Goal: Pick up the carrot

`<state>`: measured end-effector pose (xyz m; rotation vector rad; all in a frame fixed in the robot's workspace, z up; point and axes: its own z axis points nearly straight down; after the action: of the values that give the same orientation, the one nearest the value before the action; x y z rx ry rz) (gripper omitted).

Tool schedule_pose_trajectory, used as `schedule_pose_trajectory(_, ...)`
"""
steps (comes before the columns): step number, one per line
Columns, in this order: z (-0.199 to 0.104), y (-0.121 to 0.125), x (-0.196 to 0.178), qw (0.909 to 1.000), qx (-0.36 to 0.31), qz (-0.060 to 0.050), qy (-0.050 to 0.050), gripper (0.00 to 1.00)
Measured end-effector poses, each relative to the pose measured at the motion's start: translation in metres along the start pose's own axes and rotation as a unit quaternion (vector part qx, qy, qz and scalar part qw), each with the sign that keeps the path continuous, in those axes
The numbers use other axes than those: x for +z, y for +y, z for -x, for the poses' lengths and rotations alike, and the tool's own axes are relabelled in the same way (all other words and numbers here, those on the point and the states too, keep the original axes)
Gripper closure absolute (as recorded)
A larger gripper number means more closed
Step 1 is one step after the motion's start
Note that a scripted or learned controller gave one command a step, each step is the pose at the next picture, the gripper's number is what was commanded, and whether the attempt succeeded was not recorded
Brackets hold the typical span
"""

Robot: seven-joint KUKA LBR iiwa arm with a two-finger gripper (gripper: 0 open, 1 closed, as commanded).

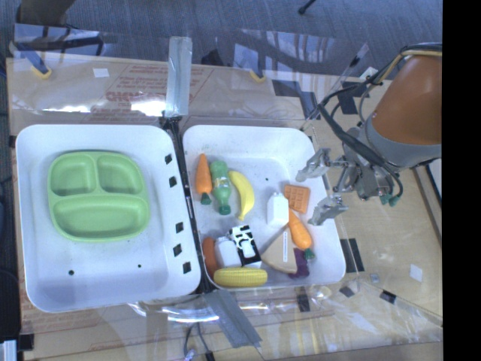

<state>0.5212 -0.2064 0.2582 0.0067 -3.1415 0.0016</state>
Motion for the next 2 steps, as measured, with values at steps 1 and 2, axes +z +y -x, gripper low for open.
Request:
schedule_pose_trajectory(1, 0.009, -0.004, 0.136, 0.996, 0.089, 0.0, -0.005, 0.0)
schedule_pose_trajectory(2, 0.008, -0.002, 0.158, 0.9997, -0.022, -0.001, -0.006, 0.0)
